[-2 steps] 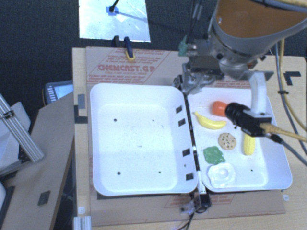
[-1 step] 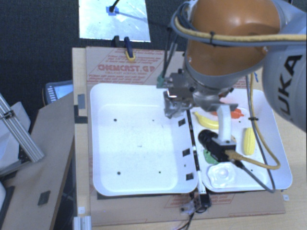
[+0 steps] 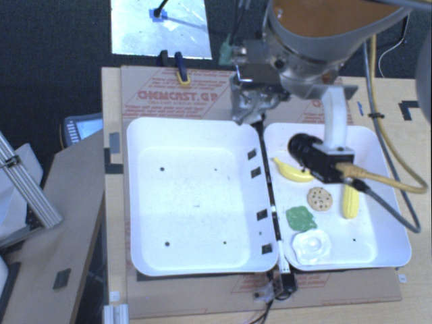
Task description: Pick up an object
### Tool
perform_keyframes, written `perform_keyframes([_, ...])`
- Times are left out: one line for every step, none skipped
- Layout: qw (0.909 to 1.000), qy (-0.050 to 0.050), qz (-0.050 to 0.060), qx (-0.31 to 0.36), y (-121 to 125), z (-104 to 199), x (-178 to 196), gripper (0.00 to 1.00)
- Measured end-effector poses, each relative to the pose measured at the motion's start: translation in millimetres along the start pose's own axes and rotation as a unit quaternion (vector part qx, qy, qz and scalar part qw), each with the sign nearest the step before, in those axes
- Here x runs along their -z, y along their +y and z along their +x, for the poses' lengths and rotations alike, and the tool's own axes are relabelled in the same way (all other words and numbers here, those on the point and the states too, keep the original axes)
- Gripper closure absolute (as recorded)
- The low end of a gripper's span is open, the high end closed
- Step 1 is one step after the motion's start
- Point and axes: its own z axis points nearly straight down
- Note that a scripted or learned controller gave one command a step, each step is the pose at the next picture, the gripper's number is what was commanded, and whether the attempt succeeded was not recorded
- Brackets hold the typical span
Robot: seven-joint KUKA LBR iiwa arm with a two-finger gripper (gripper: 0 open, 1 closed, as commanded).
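My gripper (image 3: 248, 115) hangs over the far end of the divider between the two bins, high above the floor of either one. Nothing shows in it. The right bin (image 3: 393, 243) holds a yellow banana (image 3: 291, 171), a round brown cookie (image 3: 319, 199), a yellow corn cob (image 3: 350, 203), a green leafy piece (image 3: 300, 218) and a white lumpy object (image 3: 311, 247). All of these lie in front of and to the right of the gripper, apart from it.
The left bin (image 3: 137, 187) stands beside the right one, with black clips (image 3: 262, 214) along the shared wall. Both rest on a cardboard sheet (image 3: 169, 94). A yellow cable (image 3: 391, 181) trails across the right bin's far right part.
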Motion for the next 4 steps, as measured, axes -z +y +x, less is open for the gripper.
perform_keyframes([0.9999, -0.005, 0.010, -0.004, -2.2, -4.0, -99.0, 1.00])
perform_keyframes([1.0000, -0.002, 0.003, -0.001, 31.5, 40.6, -55.4, 1.00])
perform_keyframes([1.0000, -0.002, 0.001, -0.004, 108.1, 37.4, 13.5, 1.00])
perform_keyframes([0.9999, -0.004, 0.011, -0.001, 21.9, 38.7, -54.9, 1.00])
